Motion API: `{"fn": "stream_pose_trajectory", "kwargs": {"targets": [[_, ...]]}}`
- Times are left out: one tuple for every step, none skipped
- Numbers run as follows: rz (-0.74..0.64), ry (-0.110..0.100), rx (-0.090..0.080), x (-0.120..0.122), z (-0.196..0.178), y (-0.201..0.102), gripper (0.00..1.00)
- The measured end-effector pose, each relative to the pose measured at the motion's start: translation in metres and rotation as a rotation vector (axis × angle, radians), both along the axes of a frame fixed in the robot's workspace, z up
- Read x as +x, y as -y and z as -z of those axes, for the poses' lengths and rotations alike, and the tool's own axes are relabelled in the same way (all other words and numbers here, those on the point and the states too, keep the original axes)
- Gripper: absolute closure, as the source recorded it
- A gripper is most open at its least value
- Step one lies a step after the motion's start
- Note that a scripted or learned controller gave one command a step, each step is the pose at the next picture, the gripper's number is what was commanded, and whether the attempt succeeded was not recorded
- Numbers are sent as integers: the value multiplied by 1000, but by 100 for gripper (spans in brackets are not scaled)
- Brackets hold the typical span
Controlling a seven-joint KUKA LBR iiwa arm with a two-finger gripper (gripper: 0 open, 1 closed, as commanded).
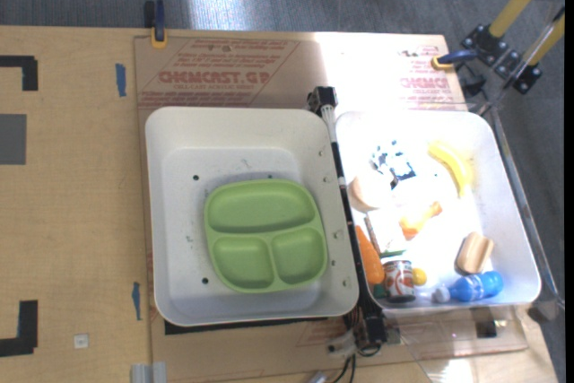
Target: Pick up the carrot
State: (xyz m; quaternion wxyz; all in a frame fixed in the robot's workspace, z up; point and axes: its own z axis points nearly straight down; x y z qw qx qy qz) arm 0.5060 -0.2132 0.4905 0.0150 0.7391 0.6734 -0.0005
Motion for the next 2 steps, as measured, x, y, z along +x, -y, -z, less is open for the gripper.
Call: {"fn": "stream_pose_trajectory", "kwargs": {"targets": [[-2, 8, -7, 2, -12, 0, 100], [-2, 7, -7, 2, -11, 0, 0]]}}
